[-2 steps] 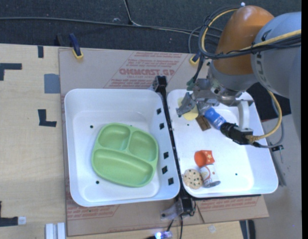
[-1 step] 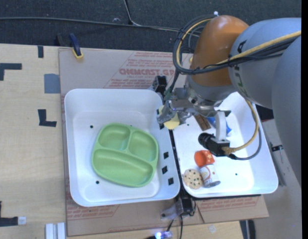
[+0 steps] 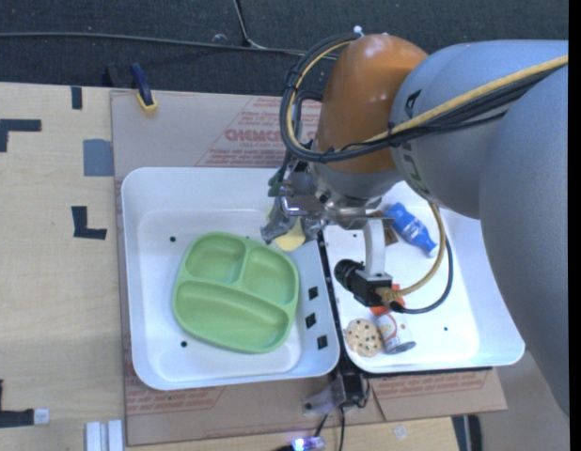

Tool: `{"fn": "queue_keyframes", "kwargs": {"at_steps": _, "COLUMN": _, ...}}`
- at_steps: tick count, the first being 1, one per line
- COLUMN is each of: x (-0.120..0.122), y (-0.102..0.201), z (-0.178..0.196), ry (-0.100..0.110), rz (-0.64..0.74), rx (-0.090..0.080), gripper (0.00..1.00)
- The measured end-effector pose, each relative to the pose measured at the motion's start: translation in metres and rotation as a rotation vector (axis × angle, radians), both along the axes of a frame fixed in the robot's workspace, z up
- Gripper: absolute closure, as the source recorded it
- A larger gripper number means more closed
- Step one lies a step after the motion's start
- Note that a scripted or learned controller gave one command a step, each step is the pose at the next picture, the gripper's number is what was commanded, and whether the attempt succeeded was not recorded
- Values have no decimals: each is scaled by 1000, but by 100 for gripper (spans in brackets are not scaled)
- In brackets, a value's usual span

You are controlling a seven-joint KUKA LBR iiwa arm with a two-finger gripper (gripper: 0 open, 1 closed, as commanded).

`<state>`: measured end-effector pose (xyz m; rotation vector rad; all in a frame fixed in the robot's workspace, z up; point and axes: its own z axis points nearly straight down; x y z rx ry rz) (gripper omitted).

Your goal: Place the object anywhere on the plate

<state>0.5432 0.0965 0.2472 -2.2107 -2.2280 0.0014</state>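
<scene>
Hovering at the plate's (image 3: 236, 293) far right corner, the claw (image 3: 284, 225) seems clamped on a pale yellow object (image 3: 290, 241); releasing here risks it missing the plate.

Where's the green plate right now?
The green plate lies in the left bin, toward its middle, with the claw and a small yellowish object just beyond its upper right corner.
</scene>
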Motion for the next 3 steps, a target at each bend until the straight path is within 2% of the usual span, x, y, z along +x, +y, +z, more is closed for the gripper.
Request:
{"fn": "queue_keyframes", "kwargs": {"at_steps": 1, "x": -7, "y": 61, "z": -12, "ry": 1, "rz": 0, "rx": -1, "gripper": 100}}
{"fn": "queue_keyframes", "kwargs": {"at_steps": 2, "x": -20, "y": 95, "z": -26, "ry": 2, "rz": -3, "rx": -3, "gripper": 100}}
{"fn": "queue_keyframes", "kwargs": {"at_steps": 3, "x": -19, "y": 93, "z": -25, "ry": 0, "rz": -5, "rx": -3, "gripper": 0}}
